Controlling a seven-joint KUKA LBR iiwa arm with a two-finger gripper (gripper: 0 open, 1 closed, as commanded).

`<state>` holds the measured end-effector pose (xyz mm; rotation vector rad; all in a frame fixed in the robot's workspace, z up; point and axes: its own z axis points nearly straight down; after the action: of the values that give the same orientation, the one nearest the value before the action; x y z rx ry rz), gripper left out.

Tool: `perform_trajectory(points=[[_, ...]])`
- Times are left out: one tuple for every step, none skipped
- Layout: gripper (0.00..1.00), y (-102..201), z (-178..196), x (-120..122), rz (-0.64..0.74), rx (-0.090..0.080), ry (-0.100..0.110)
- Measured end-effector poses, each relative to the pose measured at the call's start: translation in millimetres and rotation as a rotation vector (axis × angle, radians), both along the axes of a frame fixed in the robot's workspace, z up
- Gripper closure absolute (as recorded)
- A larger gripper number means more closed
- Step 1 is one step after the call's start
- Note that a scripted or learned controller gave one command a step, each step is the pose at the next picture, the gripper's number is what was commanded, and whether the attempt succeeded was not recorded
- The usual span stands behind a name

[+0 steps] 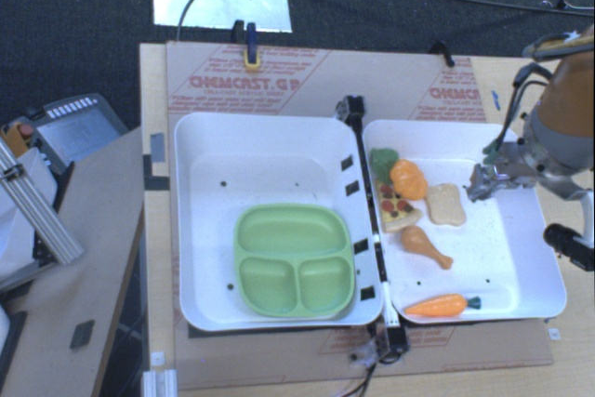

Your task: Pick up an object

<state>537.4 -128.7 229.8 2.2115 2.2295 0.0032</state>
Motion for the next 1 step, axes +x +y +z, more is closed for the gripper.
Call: perform_trajectory(points=[[1.0,52.8,-10.6,2.6,0.0,0.0,0.0]])
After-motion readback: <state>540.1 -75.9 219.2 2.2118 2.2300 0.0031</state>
